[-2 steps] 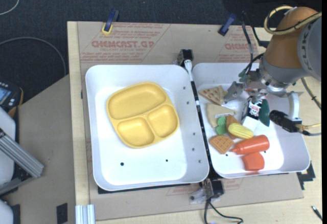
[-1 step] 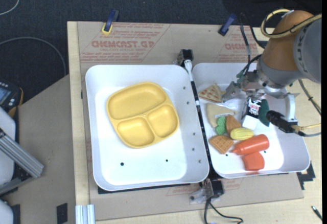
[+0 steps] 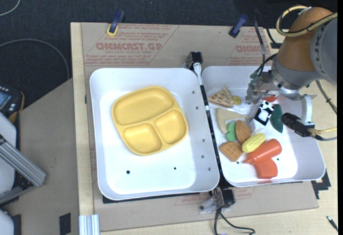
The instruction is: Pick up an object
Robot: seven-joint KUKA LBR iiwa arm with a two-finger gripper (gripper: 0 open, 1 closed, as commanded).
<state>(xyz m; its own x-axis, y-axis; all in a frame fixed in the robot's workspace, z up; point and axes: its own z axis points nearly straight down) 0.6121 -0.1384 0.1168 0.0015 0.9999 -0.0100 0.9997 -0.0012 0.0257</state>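
Toys crowd your right bin (image 3: pixel 305 161): a ridged yellow corn cob (image 3: pixel 253 142), a smooth orange-red bottle (image 3: pixel 263 156), a gridded waffle (image 3: pixel 231 150) and a sandwich wedge (image 3: pixel 223 98). Your claw (image 3: pixel 261 101) hangs over that bin's far side, above the pile; its state is unclear. Left bin (image 3: pixel 107 169) holds a glossy yellow three-section plate (image 3: pixel 149 119).

Two white bins on the desk (image 3: pixel 80 121), arm over the right one

The left bin (image 3: pixel 102 137) holds a yellow divided tray (image 3: pixel 149 119). The right bin (image 3: pixel 308 159) holds toy foods: a corn cob (image 3: pixel 253 142), a waffle (image 3: pixel 231 150), an orange-red bottle (image 3: pixel 265 155), with the end effector (image 3: pixel 258 101) low above them.
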